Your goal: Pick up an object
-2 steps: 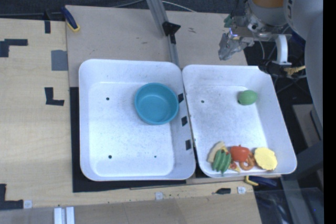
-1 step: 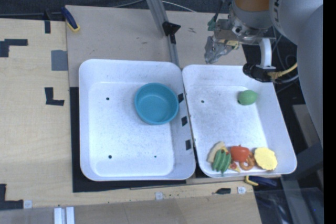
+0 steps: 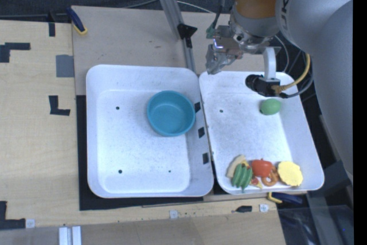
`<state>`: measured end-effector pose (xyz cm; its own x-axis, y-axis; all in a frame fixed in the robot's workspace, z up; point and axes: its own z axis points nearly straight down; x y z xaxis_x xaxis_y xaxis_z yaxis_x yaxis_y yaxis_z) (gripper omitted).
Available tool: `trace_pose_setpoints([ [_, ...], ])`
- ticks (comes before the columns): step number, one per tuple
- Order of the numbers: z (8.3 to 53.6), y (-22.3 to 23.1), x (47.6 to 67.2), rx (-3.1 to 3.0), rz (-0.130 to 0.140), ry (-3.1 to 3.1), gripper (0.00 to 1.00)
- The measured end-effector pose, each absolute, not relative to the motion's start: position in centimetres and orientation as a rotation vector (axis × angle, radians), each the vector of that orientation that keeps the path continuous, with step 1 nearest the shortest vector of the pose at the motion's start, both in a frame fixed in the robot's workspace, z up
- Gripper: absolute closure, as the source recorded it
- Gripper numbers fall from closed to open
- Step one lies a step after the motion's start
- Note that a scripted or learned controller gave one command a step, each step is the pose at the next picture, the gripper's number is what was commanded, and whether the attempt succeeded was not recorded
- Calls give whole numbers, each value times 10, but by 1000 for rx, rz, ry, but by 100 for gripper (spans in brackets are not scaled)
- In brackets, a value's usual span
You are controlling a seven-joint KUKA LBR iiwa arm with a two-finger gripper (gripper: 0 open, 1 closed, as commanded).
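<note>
My gripper (image 3: 216,63) hangs over the far left corner of the right bin (image 3: 246,123), below the orange band of the arm. I see nothing between its fingers. A green round object (image 3: 270,107) lies near the right bin's far right side, well to the right of the gripper. Along the near edge of that bin sit a green pepper-like piece (image 3: 241,175), a red piece (image 3: 262,168) and a yellow piece (image 3: 289,174). A blue bowl (image 3: 170,113) stands in the left bin (image 3: 114,140), toward its far right.
A slanted metal pole (image 3: 170,3) rises behind the bins, just left of the gripper. A black cable fitting (image 3: 261,85) hangs from the arm over the right bin's far edge. The raised rims of both bins meet in the middle.
</note>
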<state>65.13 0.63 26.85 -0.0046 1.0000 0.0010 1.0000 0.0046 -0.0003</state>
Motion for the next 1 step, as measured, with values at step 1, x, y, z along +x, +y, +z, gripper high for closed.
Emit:
trace_pose_setpoints([
  [1, 259, 46, 638, -2218, 1, -2224, 100],
])
